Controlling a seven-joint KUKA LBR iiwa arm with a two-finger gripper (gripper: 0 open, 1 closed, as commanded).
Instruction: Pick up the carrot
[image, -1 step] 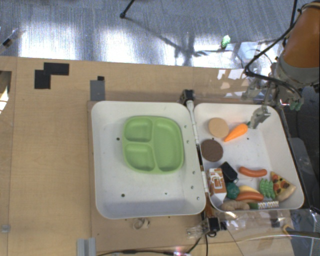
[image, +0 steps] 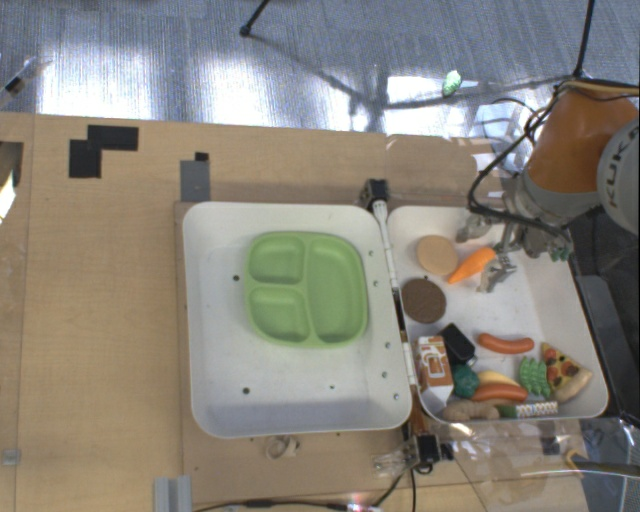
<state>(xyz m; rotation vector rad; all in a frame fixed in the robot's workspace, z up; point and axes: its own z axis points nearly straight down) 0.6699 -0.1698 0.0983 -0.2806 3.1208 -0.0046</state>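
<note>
Carrot (image: 472, 266): toy, upper right of frame, in right bin (image: 590, 350); judged light, stiff, smooth, best taken mid-body. Gripper (image: 497, 262) at thick end; clamp state can't be told.

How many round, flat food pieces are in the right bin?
2: a tan disc near the bin's top left, beside the carrot, and a brown disc just below it. The bottom pile may hide others.

The divided plate (image: 305, 288) lies in the left bin (image: 215, 400); the carrot (image: 470, 267) in the right bin (image: 590, 400).
</note>
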